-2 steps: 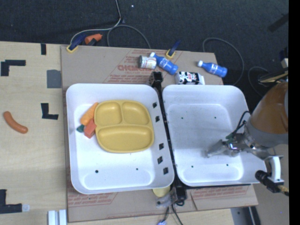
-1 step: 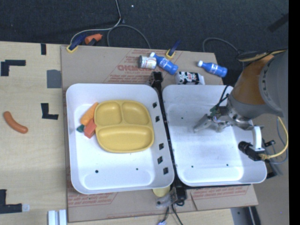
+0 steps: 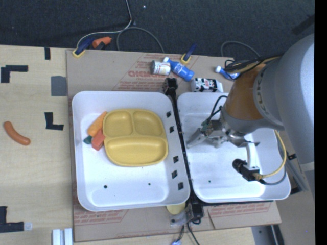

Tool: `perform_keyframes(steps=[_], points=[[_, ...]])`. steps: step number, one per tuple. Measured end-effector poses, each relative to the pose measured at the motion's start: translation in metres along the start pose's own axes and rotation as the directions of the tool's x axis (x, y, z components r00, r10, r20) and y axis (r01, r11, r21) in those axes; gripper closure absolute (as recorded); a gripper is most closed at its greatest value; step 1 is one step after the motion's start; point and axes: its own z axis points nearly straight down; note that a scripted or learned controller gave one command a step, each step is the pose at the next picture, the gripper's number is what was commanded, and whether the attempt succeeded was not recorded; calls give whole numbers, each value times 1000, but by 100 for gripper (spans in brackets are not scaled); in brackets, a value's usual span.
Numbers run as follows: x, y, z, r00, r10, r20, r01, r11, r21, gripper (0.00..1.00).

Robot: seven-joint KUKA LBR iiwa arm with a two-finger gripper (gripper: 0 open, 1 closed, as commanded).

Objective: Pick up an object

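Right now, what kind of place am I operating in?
Most likely a robotics lab bench set up for bin picking: two shallow white bins side by side on cardboard, clamps and cables at the edges, and a yellow divided toy plate as a practice object.

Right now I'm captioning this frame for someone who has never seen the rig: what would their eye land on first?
First the yellow divided plate, lying in the left bin with orange and red toy food tucked against its left edge. Next the big grey arm with its orange band, reaching from the right over the right bin. A stray toy sausage lies alone on the bench, far left.
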Motion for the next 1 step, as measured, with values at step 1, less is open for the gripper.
perform_keyframes(steps=[1], points=[[-10,59,-12,1000,4,-2,-4,1000,2,0]])
